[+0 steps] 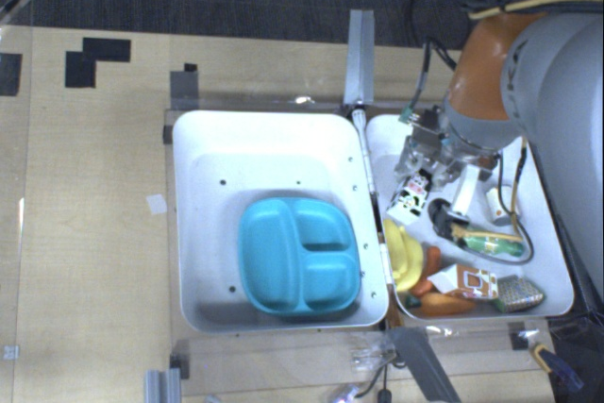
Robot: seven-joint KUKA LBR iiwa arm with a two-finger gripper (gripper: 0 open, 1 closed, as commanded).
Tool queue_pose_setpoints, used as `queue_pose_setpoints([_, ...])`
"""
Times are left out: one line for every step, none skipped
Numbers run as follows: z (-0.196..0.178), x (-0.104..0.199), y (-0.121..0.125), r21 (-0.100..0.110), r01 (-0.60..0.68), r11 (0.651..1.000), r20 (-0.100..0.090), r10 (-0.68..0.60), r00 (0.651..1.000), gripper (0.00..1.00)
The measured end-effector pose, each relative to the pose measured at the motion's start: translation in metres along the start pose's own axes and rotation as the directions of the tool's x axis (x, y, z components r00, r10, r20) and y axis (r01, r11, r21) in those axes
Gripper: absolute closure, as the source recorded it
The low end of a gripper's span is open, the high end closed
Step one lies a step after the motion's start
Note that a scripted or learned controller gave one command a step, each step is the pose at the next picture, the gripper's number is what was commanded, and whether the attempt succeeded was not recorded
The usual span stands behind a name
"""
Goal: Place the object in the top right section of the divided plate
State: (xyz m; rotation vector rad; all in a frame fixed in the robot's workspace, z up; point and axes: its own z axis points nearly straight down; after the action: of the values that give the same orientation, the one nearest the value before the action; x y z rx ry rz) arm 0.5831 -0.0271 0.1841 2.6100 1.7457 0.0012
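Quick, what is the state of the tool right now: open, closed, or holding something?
Tool: cannot be told; it hangs over the right bin, above the pile of objects.

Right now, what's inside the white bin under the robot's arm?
The right bin holds a yellow banana, an orange carrot, a green bottle, a small carton and a grey scrubber. The arm covers the bin's far end.
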Motion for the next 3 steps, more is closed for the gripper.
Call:
queue_pose_setpoints([0.0,-0.006,-0.002,-0.001,0.11,0.994,-0.001,-0.11,0.994,1.0])
queue_pose_setpoints([0.0,0.061,-0.07,0.0,0.163,0.987,-0.002,-0.163,0.987,1.0])
queue_pose_setpoints([0.0,0.061,-0.07,0.0,0.162,0.987,-0.002,-0.162,0.987,0.0])
